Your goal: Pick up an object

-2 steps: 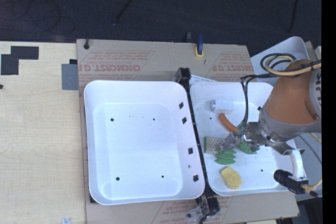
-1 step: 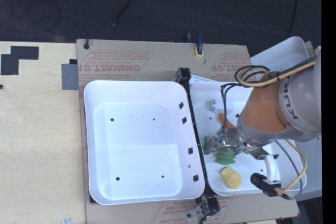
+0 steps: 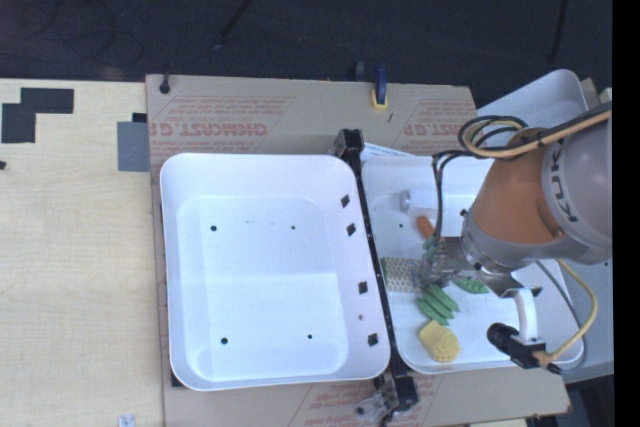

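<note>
So the stuff to grab is all piled in the right bin [image 3: 400, 177]: a green thing [image 3: 437, 303] about mid-bin, a yellow corn-looking piece [image 3: 439, 343] just below it near the front edge, a grey mesh-looking patch [image 3: 398, 274] by the divider, and a small orange bit [image 3: 424, 225] further back. The gripper [image 3: 438, 265] is down low right above the green thing, can't tell its state from here. Left bin [image 3: 180, 215] sits beside it, 2 bins on brown cardboard [image 3: 260, 115]
</note>
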You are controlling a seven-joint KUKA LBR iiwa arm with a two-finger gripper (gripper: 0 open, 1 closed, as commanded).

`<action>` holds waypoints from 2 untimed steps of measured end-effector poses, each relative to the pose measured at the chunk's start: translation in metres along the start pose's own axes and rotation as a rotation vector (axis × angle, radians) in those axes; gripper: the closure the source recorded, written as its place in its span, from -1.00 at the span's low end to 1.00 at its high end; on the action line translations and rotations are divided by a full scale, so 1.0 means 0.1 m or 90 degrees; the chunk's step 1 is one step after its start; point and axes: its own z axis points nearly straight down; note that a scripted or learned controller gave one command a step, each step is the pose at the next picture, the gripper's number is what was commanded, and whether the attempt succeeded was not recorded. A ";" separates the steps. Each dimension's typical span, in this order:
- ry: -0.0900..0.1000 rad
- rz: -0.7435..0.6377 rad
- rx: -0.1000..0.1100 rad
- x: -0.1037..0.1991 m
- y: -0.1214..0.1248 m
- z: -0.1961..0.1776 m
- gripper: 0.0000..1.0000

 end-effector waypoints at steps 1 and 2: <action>0.009 -0.012 0.004 0.69 -0.18 -0.90 1.00; 0.007 -0.011 0.000 0.91 0.03 -1.95 1.00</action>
